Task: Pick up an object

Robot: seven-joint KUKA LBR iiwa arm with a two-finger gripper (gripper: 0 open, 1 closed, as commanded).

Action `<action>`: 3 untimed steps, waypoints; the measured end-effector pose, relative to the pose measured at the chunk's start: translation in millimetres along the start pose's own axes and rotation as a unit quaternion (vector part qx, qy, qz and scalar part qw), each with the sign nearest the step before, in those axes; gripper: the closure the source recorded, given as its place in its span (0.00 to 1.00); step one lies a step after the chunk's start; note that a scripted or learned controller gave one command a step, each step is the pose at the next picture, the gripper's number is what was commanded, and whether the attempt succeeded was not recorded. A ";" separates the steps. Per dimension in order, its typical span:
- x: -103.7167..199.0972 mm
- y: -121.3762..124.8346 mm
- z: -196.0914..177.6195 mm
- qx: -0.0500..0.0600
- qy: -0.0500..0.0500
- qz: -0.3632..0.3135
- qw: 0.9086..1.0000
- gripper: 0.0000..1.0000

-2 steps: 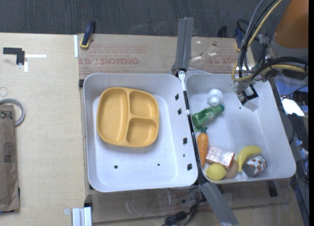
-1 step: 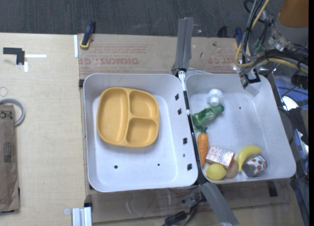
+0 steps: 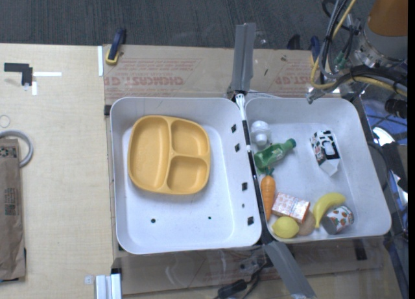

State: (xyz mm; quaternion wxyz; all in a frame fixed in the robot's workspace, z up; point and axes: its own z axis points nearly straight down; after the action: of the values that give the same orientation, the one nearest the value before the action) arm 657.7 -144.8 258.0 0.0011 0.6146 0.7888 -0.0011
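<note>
The right bin holds every candidate for picking, most of them crowded toward its left wall and near edge. A black-and-white carton lies alone in the open middle, its long axis running roughly from eleven to five o'clock, and looks the easiest to reach. The arm's wrist hangs at about one o'clock from that carton, above the bin's far right corner; whether the claw is wide or narrow cannot be told. At nine o'clock from the carton a green bottle lies beside a small white object. Toward seven o'clock sit a carrot, a snack box, a lemon, a banana and a round speckled item, touching or nearly so, which would likely hinder a clean grasp. The left bin carries a yellow divided plate.
</note>
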 end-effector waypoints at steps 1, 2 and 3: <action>-54.2 -32.6 54.8 0.000 0.000 -0.030 1.000 0.00; -36.0 -52.6 46.2 0.000 0.000 -0.095 0.996 0.00; -53.6 -41.0 165.5 -0.001 0.000 -0.116 0.993 0.00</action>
State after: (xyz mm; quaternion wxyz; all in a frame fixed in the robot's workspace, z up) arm 631.1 -207.3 92.7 0.0021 0.5187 0.8549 -0.0003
